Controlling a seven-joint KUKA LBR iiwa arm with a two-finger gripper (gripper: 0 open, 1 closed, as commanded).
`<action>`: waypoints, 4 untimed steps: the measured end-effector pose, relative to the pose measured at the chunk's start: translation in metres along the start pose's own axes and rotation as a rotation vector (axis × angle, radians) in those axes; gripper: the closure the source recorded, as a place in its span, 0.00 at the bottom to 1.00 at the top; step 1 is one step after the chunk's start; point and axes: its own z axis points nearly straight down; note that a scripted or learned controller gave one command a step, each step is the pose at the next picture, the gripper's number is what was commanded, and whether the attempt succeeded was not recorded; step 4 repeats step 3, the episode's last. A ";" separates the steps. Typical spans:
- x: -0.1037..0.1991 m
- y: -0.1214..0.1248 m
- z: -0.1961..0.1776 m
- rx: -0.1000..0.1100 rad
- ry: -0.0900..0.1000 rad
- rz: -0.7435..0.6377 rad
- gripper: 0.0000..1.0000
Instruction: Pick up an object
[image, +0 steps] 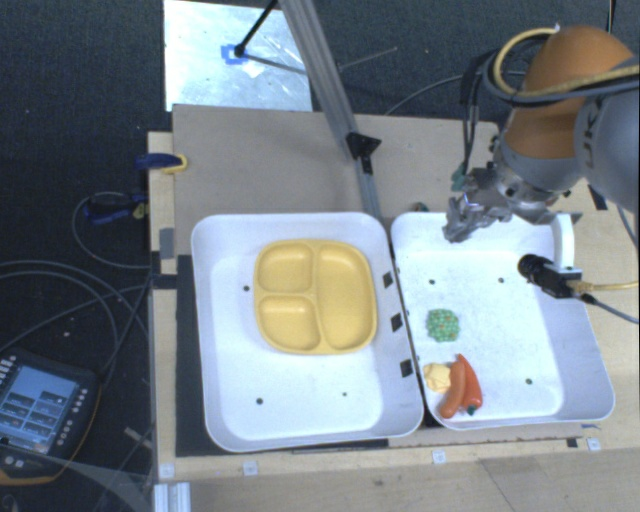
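In the right bin (560, 350) lie a green bumpy ball (443, 323), a small pale yellow piece (437, 377) and an orange-red carrot-like toy (462, 386), the last two touching near the bin's front left corner. My gripper (462, 222) hangs over the bin's far left corner, well behind the green ball and apart from every object. Nothing shows between its fingers.
The left bin (230, 400) holds a yellow plate (315, 296) with three compartments. A grey pole (330, 80) slants down to the bench between the bins' far edges. Cables and a handheld pendant (40, 400) lie on the floor at left.
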 end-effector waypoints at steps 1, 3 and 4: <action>0.048 0.001 0.003 0.001 0.000 0.000 1.00; 0.141 -0.013 0.009 0.002 0.001 0.000 1.00; 0.141 -0.013 0.009 0.002 0.001 0.000 1.00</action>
